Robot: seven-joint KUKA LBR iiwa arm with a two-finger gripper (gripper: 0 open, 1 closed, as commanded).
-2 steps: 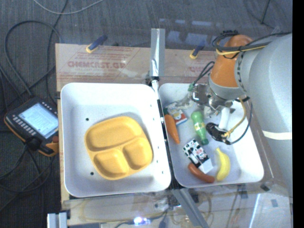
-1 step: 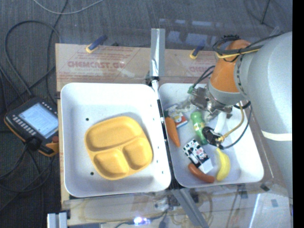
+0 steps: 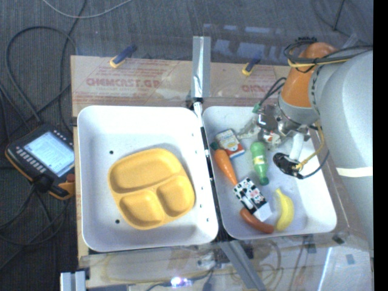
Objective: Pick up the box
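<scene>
Grey arm (image 3: 348, 120) hides right bin's (image 3: 321, 223) edge | tool (image 3: 270, 132) state: cannot tell | box (image 3: 229, 141) beside it

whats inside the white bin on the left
The left white bin holds a yellow plastic divided tray with three compartments. The tray covers the bin floor beneath it, so anything under it cannot be seen.

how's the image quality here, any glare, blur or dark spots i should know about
Camera view: lighting is even, and the white bins look bright but keep their edges; faint glare on the clear sheet over the cardboard at the back; the items in the right bin, like the box and banana, are small and a bit soft; the gripper area is cluttered and hard to read.
</scene>
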